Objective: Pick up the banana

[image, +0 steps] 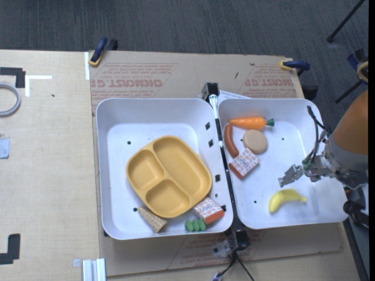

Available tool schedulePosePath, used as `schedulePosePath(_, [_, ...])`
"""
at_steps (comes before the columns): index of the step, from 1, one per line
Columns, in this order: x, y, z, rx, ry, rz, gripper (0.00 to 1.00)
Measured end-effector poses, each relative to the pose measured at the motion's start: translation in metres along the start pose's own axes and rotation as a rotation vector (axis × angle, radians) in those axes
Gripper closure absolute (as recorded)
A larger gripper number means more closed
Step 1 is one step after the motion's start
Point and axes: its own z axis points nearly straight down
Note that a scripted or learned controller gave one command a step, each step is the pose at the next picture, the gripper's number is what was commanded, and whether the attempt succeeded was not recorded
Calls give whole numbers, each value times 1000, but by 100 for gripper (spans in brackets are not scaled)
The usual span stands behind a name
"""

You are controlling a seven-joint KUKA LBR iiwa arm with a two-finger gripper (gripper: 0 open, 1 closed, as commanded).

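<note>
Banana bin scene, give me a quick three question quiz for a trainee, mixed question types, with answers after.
1. True or false: the banana lies in the same bin as the carrot.
2. Which sits nearest the end effector? A) yellow divided plate B) banana C) carrot
3. Fill in: the plate has ___ compartments.

Key:
1. True, both lie in the right bin.
2. B, the banana lies just below the end effector.
3. Three.
</note>
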Motion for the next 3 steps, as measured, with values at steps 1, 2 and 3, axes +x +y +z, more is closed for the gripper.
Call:
schedulePosePath(1, [63,-6,26,-1,0,-400,0])
schedulePosePath(2, [63,-5,16,-4,-2,-397,100])
schedulePosePath(3, [63,-5,16,-4,-2,-397,0])
